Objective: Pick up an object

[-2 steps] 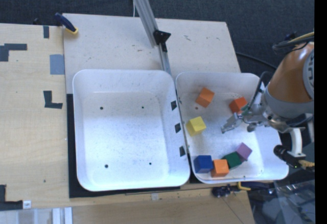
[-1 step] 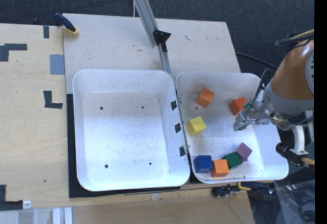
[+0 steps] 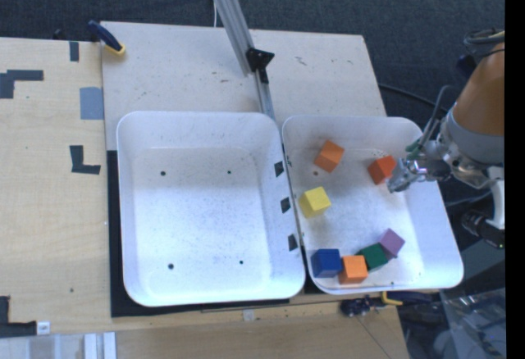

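The right bin (image 3: 426,267) holds several small blocks. An orange cube (image 3: 329,156) lies near its back, and a red-orange block (image 3: 381,170) lies to the right of it. A yellow cube (image 3: 314,201) sits by the left wall. Along the front are a blue cube (image 3: 326,261), a second orange cube (image 3: 354,268), a green block (image 3: 375,256) and a purple block (image 3: 392,242). My gripper (image 3: 402,178) hangs low at the bin's right side, just right of the red-orange block and very close to it. I see nothing held in it.
The left bin (image 3: 131,185) stands beside the right one, their rims meeting at the middle. A slanted metal bar (image 3: 230,5) runs down from the top to the bins' back edge. The arm's grey body (image 3: 480,140) overhangs the right rim.
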{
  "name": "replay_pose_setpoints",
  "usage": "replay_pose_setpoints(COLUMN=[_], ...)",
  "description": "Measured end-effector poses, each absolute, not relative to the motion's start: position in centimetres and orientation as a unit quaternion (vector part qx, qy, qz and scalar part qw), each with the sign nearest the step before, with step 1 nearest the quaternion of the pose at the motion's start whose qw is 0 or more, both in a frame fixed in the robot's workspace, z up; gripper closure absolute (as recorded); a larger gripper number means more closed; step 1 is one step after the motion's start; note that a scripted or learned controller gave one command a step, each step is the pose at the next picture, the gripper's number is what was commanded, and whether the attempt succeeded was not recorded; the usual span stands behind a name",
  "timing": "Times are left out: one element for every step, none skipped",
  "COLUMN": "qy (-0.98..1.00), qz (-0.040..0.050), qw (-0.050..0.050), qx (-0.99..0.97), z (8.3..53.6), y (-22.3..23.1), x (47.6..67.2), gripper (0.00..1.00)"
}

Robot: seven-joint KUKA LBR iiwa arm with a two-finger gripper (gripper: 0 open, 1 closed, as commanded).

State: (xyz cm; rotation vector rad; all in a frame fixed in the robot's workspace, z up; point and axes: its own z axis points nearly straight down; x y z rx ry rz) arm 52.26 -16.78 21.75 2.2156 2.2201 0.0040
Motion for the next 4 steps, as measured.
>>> replay_pose_setpoints(qy=[0.708, 0.709, 0.71, 0.709], qz=[0.001, -0.0006, -0.0001, -0.0003], qw=[0.002, -0.001, -0.001, -0.001], qx=[0.706, 0.705, 0.704, 0.705], z=[26.9, 25.4, 24.6, 23.9], y=[-16.8, -12.1, -6.3, -1.9], x=[52.4, 53.8, 56.1, 58.2], gripper=[1.0, 1.0, 1.0, 1.0])
